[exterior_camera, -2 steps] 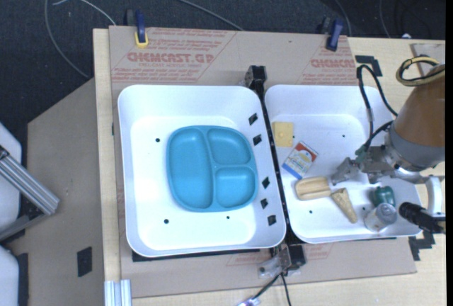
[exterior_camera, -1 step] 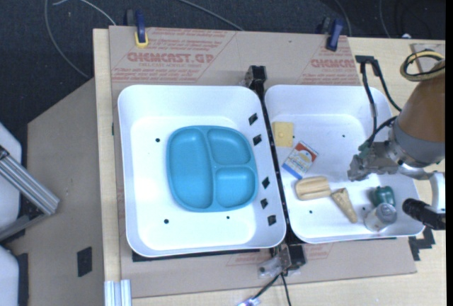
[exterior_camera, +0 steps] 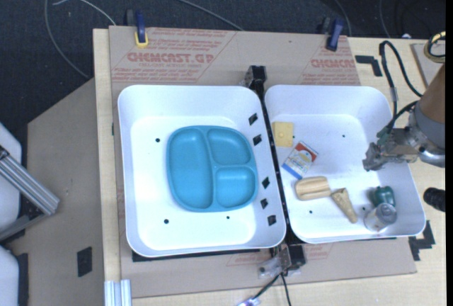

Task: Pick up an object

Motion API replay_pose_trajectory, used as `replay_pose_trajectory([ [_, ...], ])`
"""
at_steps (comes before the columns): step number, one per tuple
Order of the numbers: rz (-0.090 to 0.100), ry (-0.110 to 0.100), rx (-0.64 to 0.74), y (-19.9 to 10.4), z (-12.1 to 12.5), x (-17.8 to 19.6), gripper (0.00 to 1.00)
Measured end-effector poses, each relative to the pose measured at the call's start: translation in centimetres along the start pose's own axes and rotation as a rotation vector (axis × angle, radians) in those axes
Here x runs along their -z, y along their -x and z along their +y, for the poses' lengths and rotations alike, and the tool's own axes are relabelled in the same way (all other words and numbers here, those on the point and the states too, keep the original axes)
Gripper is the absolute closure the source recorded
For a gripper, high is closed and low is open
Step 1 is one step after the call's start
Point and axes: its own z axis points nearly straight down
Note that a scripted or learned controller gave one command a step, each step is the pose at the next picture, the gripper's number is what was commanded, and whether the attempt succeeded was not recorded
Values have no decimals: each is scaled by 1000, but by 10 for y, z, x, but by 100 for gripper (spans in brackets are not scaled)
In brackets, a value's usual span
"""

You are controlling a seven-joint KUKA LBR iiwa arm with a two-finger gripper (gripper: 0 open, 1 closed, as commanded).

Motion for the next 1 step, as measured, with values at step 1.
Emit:
replay_pose_trajectory([
  [1,-1,2,1,0,1,53,100],
])
